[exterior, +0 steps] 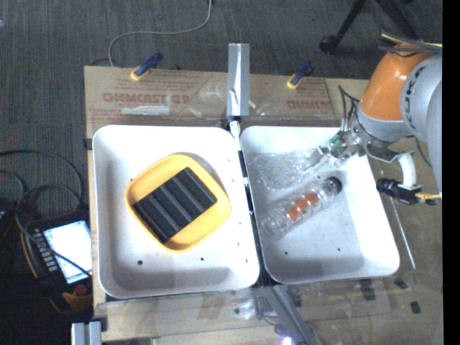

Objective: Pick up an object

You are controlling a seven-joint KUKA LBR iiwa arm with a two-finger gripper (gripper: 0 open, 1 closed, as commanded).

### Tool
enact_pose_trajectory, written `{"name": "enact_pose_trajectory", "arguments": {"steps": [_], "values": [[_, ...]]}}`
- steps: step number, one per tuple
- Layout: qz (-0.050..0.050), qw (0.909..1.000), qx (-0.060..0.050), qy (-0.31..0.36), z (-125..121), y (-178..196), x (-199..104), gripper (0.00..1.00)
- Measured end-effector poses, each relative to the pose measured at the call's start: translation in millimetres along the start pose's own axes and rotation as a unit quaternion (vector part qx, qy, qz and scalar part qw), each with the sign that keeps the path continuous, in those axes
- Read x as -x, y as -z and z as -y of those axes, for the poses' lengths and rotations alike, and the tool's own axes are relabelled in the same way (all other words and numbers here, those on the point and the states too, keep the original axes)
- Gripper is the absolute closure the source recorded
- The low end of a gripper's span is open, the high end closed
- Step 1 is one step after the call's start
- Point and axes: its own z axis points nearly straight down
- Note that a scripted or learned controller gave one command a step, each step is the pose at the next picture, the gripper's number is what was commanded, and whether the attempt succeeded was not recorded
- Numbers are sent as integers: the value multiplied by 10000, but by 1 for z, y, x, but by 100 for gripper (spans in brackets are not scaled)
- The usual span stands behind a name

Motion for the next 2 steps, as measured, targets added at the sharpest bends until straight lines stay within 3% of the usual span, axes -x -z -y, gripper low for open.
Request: {"name": "enact_pose_trajectory", "arguments": {"steps": [1,2], "values": [[-11,9989,20,466,34,-32,15,0],[18,10000,61,31,-3,-34,-12,0]]}}
